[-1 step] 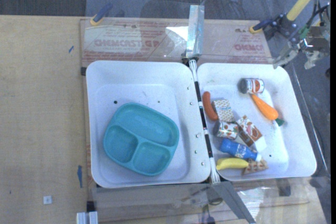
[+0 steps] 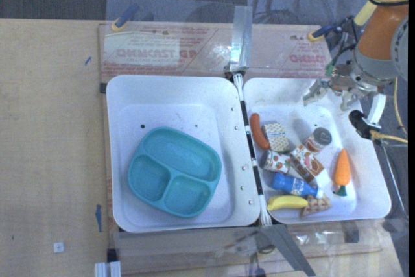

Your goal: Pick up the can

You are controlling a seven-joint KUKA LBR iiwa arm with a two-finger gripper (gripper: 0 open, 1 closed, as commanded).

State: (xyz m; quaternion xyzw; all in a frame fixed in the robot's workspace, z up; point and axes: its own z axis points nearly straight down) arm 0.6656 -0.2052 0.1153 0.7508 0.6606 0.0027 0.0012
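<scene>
The left bin (image 2: pixel 123 100) held one thing — a teal plate (image 2: pixel 174 170) with three compartments, lying flat toward the bin's near side. A row of small clips ran down the seam where the two bins met.

The right bin (image 2: pixel 376 198) carried a loose heap. At its left edge a sausage (image 2: pixel 259 130) lay lengthwise along the seam. Just right of it stood a checked carton (image 2: pixel 275 136), and below that a spotted box (image 2: pixel 276 161) lay on its side. A blue bottle (image 2: pixel 293 184) lay under the box, and a banana (image 2: pixel 287 202) sat nearest the front wall, with a small brown packet (image 2: pixel 316 205) touching its right end. A red-and-white carton (image 2: pixel 307 162) lay tilted in the middle of the heap. The can (image 2: pixel 320 137) lay at the upper right of the heap, just beside that carton, its round end facing the camera. A carrot (image 2: pixel 342 169) lay apart from the rest, to the right, its green top toward the front.

The gripper (image 2: pixel 334 93) hung over the far right corner of this bin, above and to the right of the can and clear of it. Its fingers (image 2: pixel 312 93) were spread apart with nothing between them. An orange band (image 2: pixel 382 32) showed on the arm above.
</scene>
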